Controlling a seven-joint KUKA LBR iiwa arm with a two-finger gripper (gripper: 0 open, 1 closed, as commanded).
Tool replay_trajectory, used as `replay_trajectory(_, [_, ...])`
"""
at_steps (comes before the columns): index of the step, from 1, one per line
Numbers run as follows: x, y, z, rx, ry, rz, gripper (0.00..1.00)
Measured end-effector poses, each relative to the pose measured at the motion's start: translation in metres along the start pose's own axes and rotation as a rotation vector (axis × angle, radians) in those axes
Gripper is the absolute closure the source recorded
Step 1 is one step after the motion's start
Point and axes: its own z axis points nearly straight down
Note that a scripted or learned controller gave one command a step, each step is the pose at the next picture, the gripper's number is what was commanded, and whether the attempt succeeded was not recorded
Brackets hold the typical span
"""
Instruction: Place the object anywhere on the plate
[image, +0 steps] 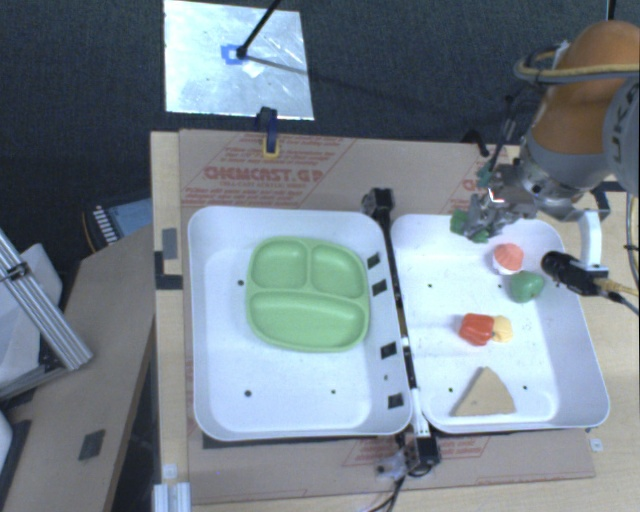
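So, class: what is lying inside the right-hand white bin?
Right bin holds a tan wedge, red-and-yellow piece, green piece, red-and-white piece. The gripper covers part of another green item.

Two shallow white plastic bins sit side by side on the surface. The left bin holds a green three-compartment plate near its middle. In the right bin, a tan wedge-shaped piece lies near the front edge, a red and yellow toy at the centre, a green rounded toy and a red and white toy toward the back right, and a dark green object at the back edge, beneath the tool.
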Motion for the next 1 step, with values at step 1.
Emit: replay_trajectory(1, [0.0507, -0.0075, -0.0047, 0.005, 0.003, -0.004, 1.0])
